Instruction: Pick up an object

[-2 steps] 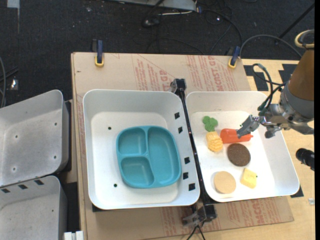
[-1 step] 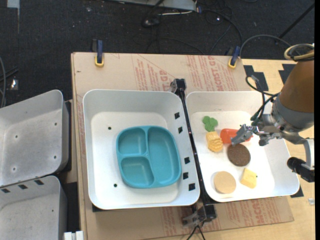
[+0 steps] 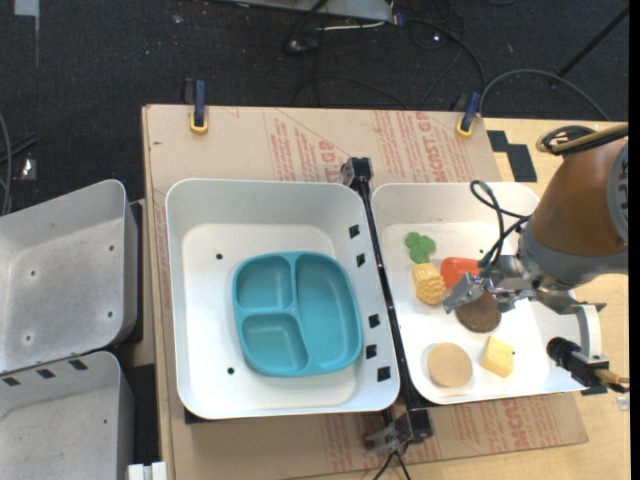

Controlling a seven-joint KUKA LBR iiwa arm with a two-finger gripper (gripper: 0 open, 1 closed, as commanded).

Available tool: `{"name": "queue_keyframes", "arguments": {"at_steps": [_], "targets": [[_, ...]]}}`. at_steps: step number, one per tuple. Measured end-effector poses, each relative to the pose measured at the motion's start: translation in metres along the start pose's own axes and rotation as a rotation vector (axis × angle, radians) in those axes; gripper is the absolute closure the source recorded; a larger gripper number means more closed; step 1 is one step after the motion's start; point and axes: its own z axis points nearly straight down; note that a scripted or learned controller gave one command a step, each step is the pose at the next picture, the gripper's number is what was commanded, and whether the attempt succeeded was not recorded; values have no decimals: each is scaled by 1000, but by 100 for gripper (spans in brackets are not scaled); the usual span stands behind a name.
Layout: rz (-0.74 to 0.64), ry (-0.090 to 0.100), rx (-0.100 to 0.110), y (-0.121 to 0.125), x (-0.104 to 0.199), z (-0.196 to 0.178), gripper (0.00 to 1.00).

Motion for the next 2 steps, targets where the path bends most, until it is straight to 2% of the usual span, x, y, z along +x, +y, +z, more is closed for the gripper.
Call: {"name": "queue_keyframes", "arguments": {"at_steps": [1, 2], "targets": [[0, -3, -5, 1, 0, 52, 0], [2, -4, -11, 3, -1, 38, 100]]}}
